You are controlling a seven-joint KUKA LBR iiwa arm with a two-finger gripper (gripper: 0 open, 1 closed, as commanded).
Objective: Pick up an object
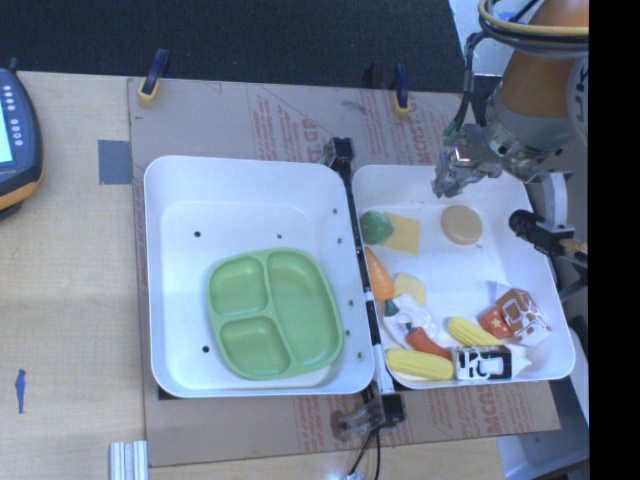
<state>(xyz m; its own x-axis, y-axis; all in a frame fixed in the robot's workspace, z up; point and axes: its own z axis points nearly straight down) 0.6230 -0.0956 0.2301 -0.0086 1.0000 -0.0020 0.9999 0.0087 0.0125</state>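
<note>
The right bin [400,180] holds several toy foods: a tan round cookie [462,225], a yellow cheese wedge [402,233], a green ball [375,227], an orange carrot [378,271], two corn cobs [418,364] [473,331], a black-and-white pack [482,365] and a red-and-white packet [514,316]. My gripper [452,182] hangs over the bin's far edge, just above and left of the cookie, with nothing seen between its fingers.
The left bin [175,193] holds a green divided plate [274,312]. A tablet-like device [15,138] lies at the bench's left edge. Clamps [152,76] [400,90] sit on the far edge of the cardboard sheet. A black bracket [342,153] stands between the bins.
</note>
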